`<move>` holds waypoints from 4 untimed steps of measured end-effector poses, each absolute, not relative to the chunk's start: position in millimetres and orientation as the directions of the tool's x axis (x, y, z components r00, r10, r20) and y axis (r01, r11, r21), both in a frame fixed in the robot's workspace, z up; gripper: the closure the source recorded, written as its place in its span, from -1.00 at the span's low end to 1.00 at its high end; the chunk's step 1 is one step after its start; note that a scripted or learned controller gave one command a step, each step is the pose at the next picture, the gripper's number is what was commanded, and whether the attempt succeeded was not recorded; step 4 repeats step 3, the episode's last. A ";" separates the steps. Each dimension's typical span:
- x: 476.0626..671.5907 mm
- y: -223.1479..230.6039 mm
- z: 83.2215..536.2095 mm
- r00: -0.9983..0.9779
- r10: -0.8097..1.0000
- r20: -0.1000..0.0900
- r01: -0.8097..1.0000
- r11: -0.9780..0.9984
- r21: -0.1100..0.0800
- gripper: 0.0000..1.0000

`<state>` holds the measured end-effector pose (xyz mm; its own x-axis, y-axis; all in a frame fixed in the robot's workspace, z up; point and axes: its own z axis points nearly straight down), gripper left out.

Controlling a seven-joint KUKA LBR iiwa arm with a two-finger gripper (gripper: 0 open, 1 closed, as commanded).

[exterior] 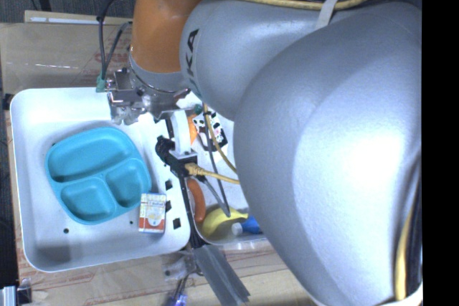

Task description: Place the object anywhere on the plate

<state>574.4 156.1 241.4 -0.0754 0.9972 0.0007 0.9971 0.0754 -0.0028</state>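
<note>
The grey arm [323, 125] fills most of the right and centre of the frame, its big rounded links sweeping in from the right edge, with the orange band [161, 18] near the top centre and a yellow cable running along its upper side. Below the band, at the upper left of centre, the metallic wrist and gripper [129, 107] hang over the far rim of the left bin [29, 154], just above the upper right edge of the plate; from this angle I cannot tell how the tool stands or whether it has anything in it. The blue plate [97, 175], a divided dish with one long compartment at the top and two smaller ones below, lies in the left half of that white bin, its compartments bare. A small carton [152, 213], white with orange and red print, stands on the bin floor just beside the plate's lower right corner, touching or nearly touching its rim, and is not on the plate. To the right of the carton, along the wall between the two bins, black cable clips and a yellow-tipped cable run down the frame. Beyond that wall, at the lower centre, a yellow object [219, 224], an orange-red object [197, 203] and a blue object [251, 226] lie in the right bin, mostly hidden beneath the arm.
</note>
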 end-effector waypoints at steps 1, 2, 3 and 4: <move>517.7 196.1 111.4 0.174 0.985 0.008 0.985 -0.174 0.011 1.00; 549.4 134.4 144.9 0.078 0.997 -0.001 0.997 -0.078 -0.005 1.00; 505.8 188.8 102.8 0.434 0.901 0.011 0.900 -0.434 0.022 1.00; 505.8 188.8 102.8 0.434 0.901 0.011 0.900 -0.434 0.022 1.00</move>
